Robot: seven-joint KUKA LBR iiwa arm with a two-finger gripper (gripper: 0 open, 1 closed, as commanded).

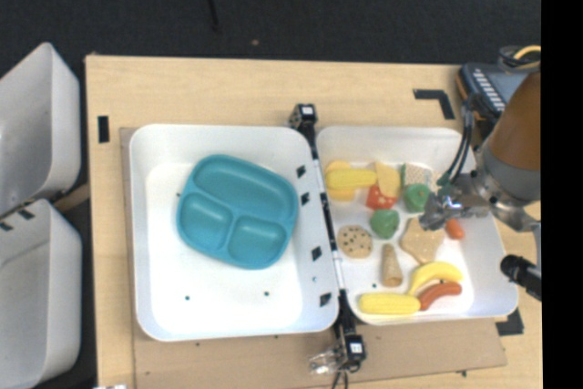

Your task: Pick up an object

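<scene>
Wooden bench [273,91] on dark floor, white chairs [32,196] at left edge. Two white bins side by side: left bin [150,287] holds teal divided plate [237,210]; right bin [483,291] holds toy food (corn cob [390,304], banana [435,273], cookie [354,240], ice-cream cone [391,264], green pepper [384,222], toast slice [421,242], others). Arm reaches in from right, orange band above wrist. Gripper [441,212] low over right bin's far side, just above toast slice, beside small orange piece [455,230]. Finger opening: cannot tell, and no toy visibly held.
</scene>
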